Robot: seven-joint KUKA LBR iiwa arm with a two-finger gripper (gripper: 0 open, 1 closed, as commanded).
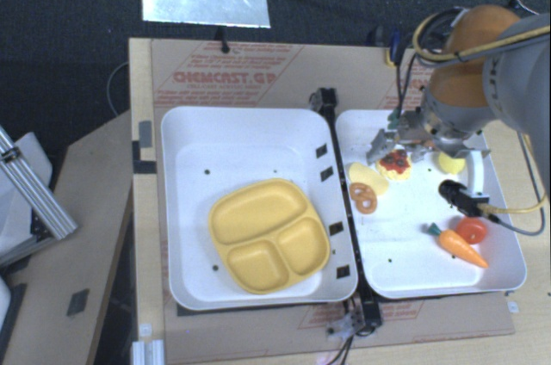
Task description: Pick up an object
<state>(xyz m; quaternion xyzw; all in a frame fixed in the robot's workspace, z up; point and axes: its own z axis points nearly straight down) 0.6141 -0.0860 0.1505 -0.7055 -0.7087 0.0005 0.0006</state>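
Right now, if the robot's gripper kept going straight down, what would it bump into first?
Most likely the small red and yellow toy in the right bin. The gripper hangs just over it, though how high is hard to tell.

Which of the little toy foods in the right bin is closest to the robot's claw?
The red and yellow piece, right under the gripper. The pretzel, tomato and carrot lie farther toward the bin's front.
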